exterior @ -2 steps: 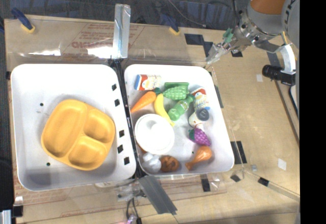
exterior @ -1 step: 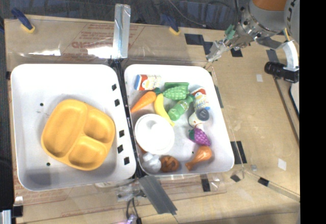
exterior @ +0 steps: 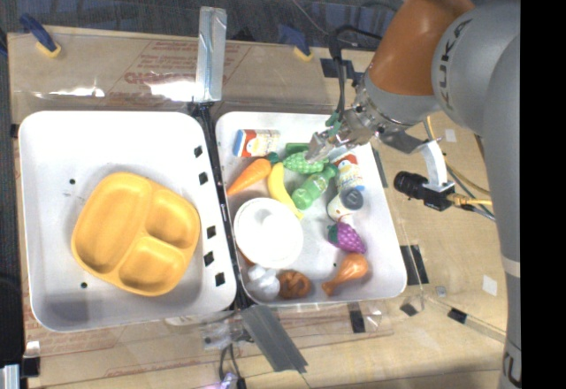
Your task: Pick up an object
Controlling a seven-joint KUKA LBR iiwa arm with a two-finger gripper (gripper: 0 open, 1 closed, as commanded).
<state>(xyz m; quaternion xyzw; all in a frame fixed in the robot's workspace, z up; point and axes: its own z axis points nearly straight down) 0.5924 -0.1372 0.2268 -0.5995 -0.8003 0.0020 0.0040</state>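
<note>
At the near edge of the right bin [exterior: 389, 277] lie a brown doughnut [exterior: 294, 284] and a small white lump [exterior: 263, 281], with a toy chicken leg [exterior: 347, 270] just beside them toward the right wall. Behind the leg sits a purple bunch of grapes [exterior: 350, 237], and to its left a white bowl [exterior: 267, 232] takes up the middle of the bin. Farther back, a banana [exterior: 281, 186] and a carrot [exterior: 248, 176] lean against the bowl's far side, a green bottle [exterior: 310, 190] lies next to the banana, and a small bottle with a dark cap [exterior: 348, 186] rests near the right wall. A red and white carton [exterior: 256, 142] lies at the far left corner. The left bin [exterior: 53, 135] holds a yellow divided tray [exterior: 134, 232].

The gripper [exterior: 329, 147] is down over the far part of the right bin, right at a bumpy green vegetable [exterior: 303, 163] that is likely the thing to be picked. Whether the fingers are spread or pinching cannot be told from here; they merge with the clutter beneath.

As a judgement, the step in hand is the reach and grasp, with no lift yet. The next move calls for a firm close on one item alone, then a straight rise, since the neighbours crowd close and could be dragged or knocked aside.
</note>
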